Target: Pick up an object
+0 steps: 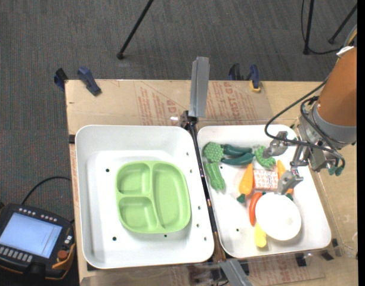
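Note:
Toy food lies piled in the right bin [316,231]: a green broccoli [213,152], a long green vegetable [216,176], a dark green pepper [238,155], an orange carrot [247,180], a small red-and-white carton [265,179], a red-orange piece [253,207] and a yellow piece [260,238]. A round white bowl [278,218] sits at the front of that bin. My gripper [282,163] hangs over the right side of the pile, just right of the carton. Its fingers [288,181] stand spread apart, open, with nothing clearly held.
The left bin [90,159] holds a light green divided plate [152,196]. A grey metal upright [199,94] stands behind the seam between the bins. Clamps [87,79] grip the bench's back edge. A teach pendant [30,237] lies on the floor, lower left.

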Controlling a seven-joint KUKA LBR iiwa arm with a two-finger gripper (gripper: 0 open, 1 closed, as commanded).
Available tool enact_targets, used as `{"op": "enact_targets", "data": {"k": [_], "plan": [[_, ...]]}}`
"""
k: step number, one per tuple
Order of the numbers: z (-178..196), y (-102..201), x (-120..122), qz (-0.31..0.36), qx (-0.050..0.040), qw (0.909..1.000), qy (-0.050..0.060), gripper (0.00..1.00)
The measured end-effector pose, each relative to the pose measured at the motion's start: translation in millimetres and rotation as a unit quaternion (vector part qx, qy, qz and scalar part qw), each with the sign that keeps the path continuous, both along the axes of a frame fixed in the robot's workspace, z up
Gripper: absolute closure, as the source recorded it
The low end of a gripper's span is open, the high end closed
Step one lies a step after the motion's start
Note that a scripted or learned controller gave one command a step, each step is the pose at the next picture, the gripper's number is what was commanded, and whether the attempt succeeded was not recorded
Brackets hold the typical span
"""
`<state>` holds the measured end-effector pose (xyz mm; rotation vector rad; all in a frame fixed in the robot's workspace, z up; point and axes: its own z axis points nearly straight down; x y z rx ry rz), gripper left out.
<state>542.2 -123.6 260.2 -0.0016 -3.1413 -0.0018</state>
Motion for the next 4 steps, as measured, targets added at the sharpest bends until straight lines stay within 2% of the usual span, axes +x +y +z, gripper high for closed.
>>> {"op": "enact_targets", "data": {"k": [1,2,3,4], "plan": [[-131.9,4.1,-44.8,0.019,0.0020,0.9998,0.007,0.00],[-175.3,16.3,-21.1,-0.027,0.0009,0.9996,0.003,0.00],[-173.9,40.3,-66.0,0.008,0.0004,1.0000,0.001,0.00],[-164.5,42.2,-65.1,0.011,0.0008,0.9999,0.001,1.00]]}}
